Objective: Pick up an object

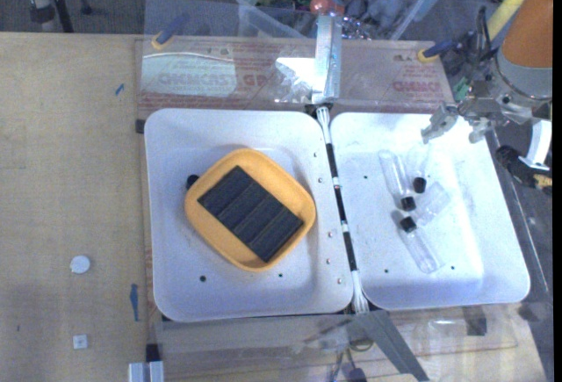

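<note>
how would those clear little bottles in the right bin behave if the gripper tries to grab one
The clear bottles lie on their sides and look round, so one would probably roll away if nudged. They look smooth, likely slippery between fingers. Being small and see-through, they are probably light. The gripper sits above the right bin's far edge.

Tray (250,209) in left bin (167,284), vials (408,205) in right bin (500,275)

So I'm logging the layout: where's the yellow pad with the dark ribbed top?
The yellow pad with the dark ribbed top lies tilted in the middle of the left white bin.
</note>
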`<act>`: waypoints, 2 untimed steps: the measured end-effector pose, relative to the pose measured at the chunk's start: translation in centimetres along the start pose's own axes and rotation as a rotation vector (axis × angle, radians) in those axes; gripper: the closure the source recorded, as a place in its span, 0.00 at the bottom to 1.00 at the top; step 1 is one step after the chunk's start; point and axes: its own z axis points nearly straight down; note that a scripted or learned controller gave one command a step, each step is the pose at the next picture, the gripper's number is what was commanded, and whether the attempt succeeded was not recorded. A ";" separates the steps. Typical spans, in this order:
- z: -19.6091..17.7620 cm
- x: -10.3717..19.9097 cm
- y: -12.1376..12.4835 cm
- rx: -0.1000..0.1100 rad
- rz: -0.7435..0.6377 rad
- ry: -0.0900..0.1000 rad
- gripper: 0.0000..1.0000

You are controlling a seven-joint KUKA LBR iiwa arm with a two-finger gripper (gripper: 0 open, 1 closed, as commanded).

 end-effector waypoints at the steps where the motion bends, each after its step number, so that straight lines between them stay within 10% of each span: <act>1: 9.8 1.0 -5.0 -0.005 0.161 -0.002 0.00; 2: 8.8 1.0 -5.0 -0.007 0.163 -0.002 1.00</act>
